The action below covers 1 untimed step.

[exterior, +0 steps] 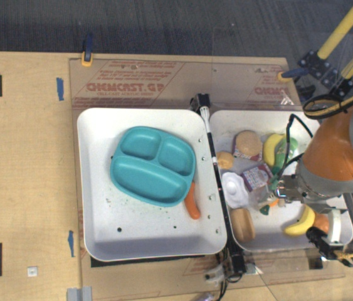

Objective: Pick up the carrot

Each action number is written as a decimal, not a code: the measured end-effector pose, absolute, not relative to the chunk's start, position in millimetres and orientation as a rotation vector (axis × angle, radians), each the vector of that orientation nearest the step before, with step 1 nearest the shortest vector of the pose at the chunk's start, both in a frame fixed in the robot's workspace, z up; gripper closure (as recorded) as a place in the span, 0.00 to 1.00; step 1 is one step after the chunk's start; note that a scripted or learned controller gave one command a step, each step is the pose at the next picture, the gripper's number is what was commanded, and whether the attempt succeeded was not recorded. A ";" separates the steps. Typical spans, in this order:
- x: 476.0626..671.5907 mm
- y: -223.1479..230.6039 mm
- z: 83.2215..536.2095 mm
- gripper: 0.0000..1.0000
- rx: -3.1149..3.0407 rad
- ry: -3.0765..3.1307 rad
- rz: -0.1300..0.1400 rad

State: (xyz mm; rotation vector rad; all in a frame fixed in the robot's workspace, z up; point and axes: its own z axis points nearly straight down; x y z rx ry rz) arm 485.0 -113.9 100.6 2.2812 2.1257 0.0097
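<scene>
Two bins: left [94,168] holds tray [153,165], carrot [192,204]; right [270,238], perhaps food.

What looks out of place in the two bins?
The carrot lies alone in the left bin, on the floor beside the teal plate. The other food is piled in the right bin.

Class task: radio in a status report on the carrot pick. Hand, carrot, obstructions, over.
Hand over right bin clutter, grip state unreadable. Carrot in left bin, beside teal plate, untouched. Bin divider between hand and carrot.
</scene>
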 end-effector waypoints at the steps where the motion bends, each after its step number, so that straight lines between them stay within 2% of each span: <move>1: 506.7 -31.6 209.7 1.00 2.303 2.134 0.011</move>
